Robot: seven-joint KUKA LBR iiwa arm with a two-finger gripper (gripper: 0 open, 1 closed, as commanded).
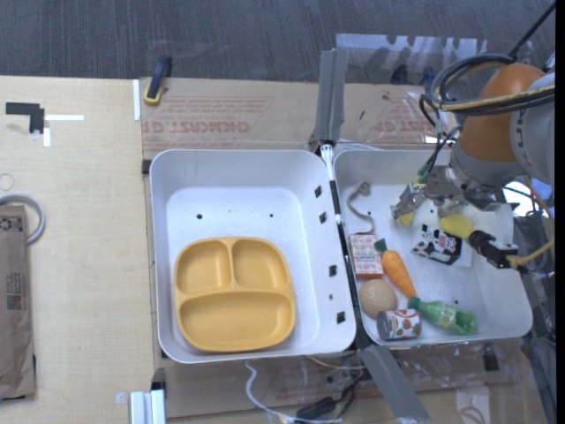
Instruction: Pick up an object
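White plastic right bin (494,325) is the landmark. Grey arm with orange band (499,113) reaches over its far right corner; claw (413,203) low near its far wall, grip state cannot tell. Yellow divided plate (235,291) sits in the bin left of it. Orange plastic carrot (399,272) lies mid-bin, clear room on its right side: best target, descend straight, align along its length. Avoid the divider edge.

Robot lab: KUKA arm (503,113) over white bins (168,237) (cardboard-lined bench).
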